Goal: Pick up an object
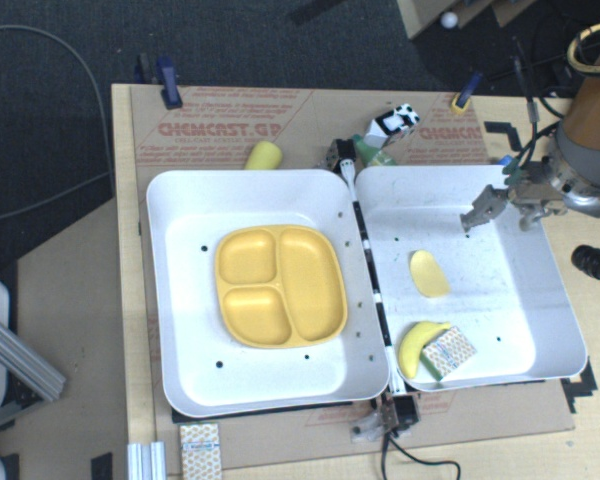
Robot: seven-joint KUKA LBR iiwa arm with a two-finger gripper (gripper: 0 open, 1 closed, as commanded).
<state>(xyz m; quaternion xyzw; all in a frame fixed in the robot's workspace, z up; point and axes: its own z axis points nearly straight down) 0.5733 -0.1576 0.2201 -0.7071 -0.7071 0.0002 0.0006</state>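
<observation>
Broadly, brown tabletop [90, 268] under two white bins side by side. Left bin [180, 268] carrying a yellow divided plate [280, 285] at its middle. Right bin [540, 308] holding three loose things: yellow oval piece [429, 273] near its centre, banana [416, 345] by the near wall, small patterned packet [449, 350] touching the banana's right side. Hand [502, 208] over the right bin's far right corner, fingers spread open, nothing between them, well apart from all three. Yellow cylinder [264, 155] and black-and-white toy [395, 122] beyond the bins.
</observation>
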